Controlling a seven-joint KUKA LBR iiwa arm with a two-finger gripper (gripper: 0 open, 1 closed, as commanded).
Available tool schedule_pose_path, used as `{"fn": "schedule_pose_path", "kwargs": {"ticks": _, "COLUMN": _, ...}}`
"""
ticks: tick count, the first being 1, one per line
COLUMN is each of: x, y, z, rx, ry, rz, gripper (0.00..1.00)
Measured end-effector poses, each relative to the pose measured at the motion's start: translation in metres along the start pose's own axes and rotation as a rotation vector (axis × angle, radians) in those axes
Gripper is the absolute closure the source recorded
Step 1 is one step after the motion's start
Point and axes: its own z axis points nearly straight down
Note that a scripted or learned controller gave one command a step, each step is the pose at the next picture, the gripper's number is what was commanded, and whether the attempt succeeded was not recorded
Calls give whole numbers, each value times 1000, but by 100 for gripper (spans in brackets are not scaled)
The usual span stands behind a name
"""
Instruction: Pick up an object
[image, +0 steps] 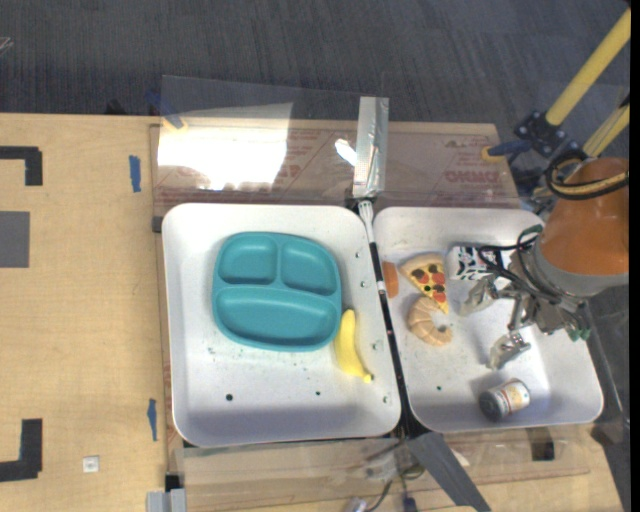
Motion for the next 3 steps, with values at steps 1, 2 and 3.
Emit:
{"fn": "schedule_pose_path", "kwargs": {"ticks": 1, "x": -2, "y": 2, "z": -7, "rx": -1, "ry": -1, "rz": -4, "gripper": 100}}
{"fn": "schedule_pose_path", "kwargs": {"ticks": 2, "x": -8, "y": 32, "z": 6, "rx": 2, "ry": -1, "rz": 375, "gripper": 100}}
{"fn": "schedule_pose_path", "kwargs": {"ticks": 3, "x": -28, "y": 108, "z": -89, "rx": -1, "ry": 0, "rz": 672, "gripper": 100}}
